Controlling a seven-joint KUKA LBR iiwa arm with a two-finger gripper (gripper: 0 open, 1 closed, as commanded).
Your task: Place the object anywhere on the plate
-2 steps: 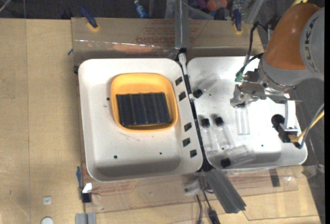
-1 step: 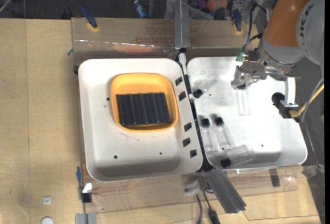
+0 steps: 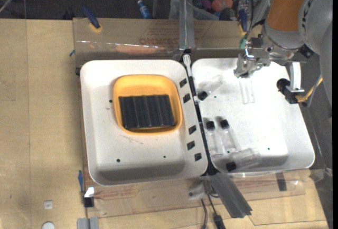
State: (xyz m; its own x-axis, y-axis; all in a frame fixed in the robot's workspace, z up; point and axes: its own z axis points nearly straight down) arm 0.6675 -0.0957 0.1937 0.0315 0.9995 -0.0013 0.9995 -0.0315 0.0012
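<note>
The left bin (image 3: 97, 162) sat on the bench (image 3: 37, 117) with a yellow plate (image 3: 120, 87) in its middle, a little toward the far edge. On the plate lay a dark ribbed slab (image 3: 147, 112), flat, covering most of the plate's floor and reaching closest to its near rim.

Between the bins ran a divider (image 3: 193, 117) with small black clips along it.

In the right bin (image 3: 274, 138) there were several clear plastic things, hard to make out against the white. One lay near the far left corner (image 3: 210, 85), just beside the divider. Two clear tubes with black caps (image 3: 217, 125) lay side by side by the left edge, and another clear piece with a black end (image 3: 242, 158) lay at the near edge. A further clear tube (image 3: 247, 92) stood out faintly toward the far edge, directly under the gripper.

The gripper (image 3: 246, 67) hung over the right bin's far edge, fingers pointing down. Whether they were spread or closed I could not tell, nor whether the tube below was touching them. Behind it rose the arm (image 3: 311, 6) with its orange band, at the bench's far right corner.
</note>
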